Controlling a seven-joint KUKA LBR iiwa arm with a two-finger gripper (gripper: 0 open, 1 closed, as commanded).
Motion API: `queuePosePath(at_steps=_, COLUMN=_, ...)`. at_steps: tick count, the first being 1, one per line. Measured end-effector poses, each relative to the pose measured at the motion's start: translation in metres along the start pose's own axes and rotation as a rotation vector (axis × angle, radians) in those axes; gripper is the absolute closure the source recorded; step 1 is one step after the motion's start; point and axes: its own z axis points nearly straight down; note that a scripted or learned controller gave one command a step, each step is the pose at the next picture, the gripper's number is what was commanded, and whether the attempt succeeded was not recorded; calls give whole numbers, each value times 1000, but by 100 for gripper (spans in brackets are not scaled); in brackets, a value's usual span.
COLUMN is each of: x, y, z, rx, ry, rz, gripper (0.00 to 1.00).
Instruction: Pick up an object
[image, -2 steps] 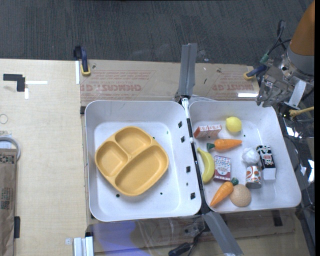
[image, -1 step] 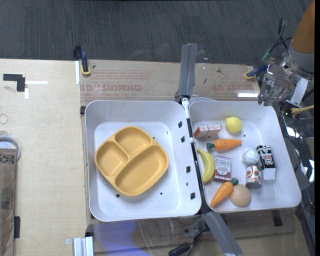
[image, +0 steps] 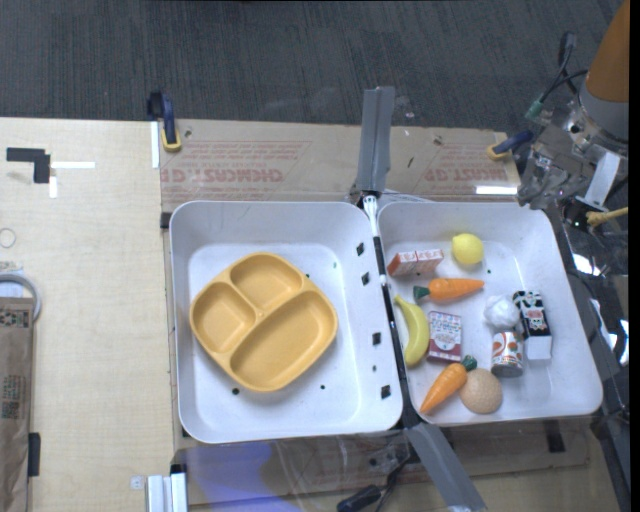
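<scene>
Nearest to the camera, an egg (image: 481, 391) and a carrot (image: 443, 386) lie at the front of the right bin (image: 570, 300). Left bin (image: 200, 400) holds a yellow divided plate (image: 263, 320). Gripper (image: 548, 180) hovers above the right bin's far corner, holding nothing visible.

Cut off by the top and right edges above the right bin (image: 560, 300): arm (image: 608, 60). Fingers lost in wrist clutter at gripper (image: 548, 185). Too small to read in that bin: labels on red packet (image: 445, 336), can (image: 507, 354).
</scene>
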Motion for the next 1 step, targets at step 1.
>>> queuePosePath(at_steps=1, x=42, y=-12, z=3, rx=-7, ry=8, rz=-404, gripper=100)
